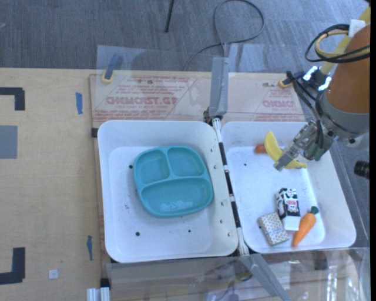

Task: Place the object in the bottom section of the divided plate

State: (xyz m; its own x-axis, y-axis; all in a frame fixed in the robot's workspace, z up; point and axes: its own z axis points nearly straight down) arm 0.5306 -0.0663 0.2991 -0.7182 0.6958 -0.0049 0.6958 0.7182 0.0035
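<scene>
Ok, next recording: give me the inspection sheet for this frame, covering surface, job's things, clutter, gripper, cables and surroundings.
Surface: wooden bench bearing left bin and right bin, side by side.
Job's things: teal divided plate in the left bin, nothing in its sections; yellow banana in the right bin, by the gripper.
Clutter: carrot, black-and-white carton, patterned packet, small orange piece, all in the right bin.
Gripper: gripper low over the right bin at the banana; a grasp cannot be confirmed.
Cables: yellow and black cables looped on the arm; black cable on the floor.
Surroundings: grey carpet; blue tape on the bench.
</scene>
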